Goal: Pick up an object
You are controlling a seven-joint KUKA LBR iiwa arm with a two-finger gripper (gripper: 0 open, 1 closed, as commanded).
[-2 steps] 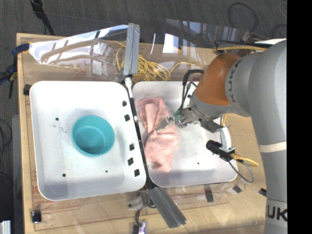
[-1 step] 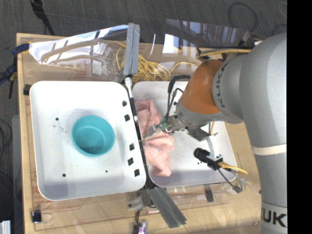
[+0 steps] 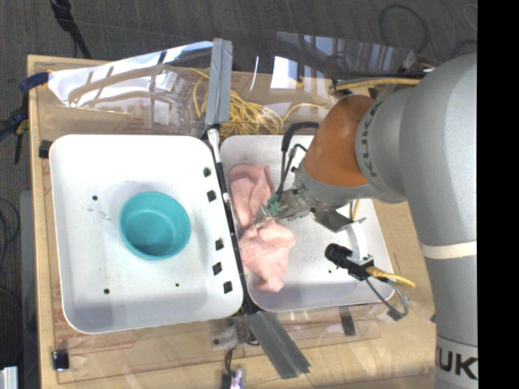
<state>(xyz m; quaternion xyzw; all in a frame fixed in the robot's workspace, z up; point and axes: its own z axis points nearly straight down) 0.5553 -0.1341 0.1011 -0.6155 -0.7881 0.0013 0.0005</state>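
A crumpled pink cloth (image 3: 258, 225) lies along the left side of the right bin (image 3: 324, 290). A teal bowl (image 3: 155, 224) sits upright in the left bin (image 3: 81, 298). My gripper (image 3: 274, 209) is down in the right bin, its tip touching the middle of the pink cloth. The wrist and the orange band hide most of it, so whether any cloth sits between the tips is hidden.
A black divider with clips (image 3: 220, 225) runs between the two bins. Yellow cables (image 3: 243, 112) and clear plastic sheeting (image 3: 130, 79) lie behind the bins. A black and yellow connector (image 3: 357, 264) hangs over the right bin's lower right.
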